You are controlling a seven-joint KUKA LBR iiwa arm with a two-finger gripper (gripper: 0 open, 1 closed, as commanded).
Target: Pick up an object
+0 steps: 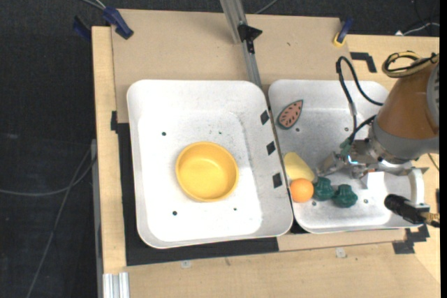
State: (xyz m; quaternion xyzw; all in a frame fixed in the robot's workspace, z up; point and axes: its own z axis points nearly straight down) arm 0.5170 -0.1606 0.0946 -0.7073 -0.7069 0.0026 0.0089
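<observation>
Pincer [347, 162] low in the right bin [314, 98]; you cannot tell its state, and you find the green toy [335, 192] just below it toward the bin's near edge, long axis running left-right, beside the orange ball [301, 190].

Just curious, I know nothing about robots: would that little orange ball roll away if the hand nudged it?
Probably. The orange ball looks round and smooth, so it would likely roll. The yellow piece and green toy beside it might stop it soon.
</observation>
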